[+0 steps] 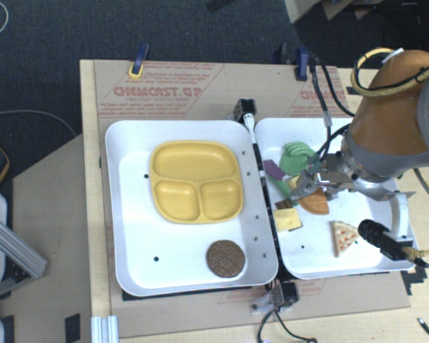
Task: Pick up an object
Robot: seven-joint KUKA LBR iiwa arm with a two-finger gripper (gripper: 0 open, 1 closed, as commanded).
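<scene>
In the right bin [329, 256] lie several toy foods: a green leafy piece [296, 156], a purple piece [273, 169], a pale yellow cheese block [289, 221], an orange-brown round piece [315, 204] and a pizza slice [343, 236]. My gripper [307, 186] hangs low over the bin's upper left part, between the green piece and the orange-brown piece. Its tips reach down among these pieces, and the wrist above covers much of them. In the left bin [129, 213] sit a yellow divided tray [196, 180] and a brown cookie [225, 258].
A black cylindrical part [379, 237] of the arm juts over the right bin's lower right corner. Cables [329, 84] run down from the back right. Clamps [136, 63] hold the cardboard sheet under the bins.
</scene>
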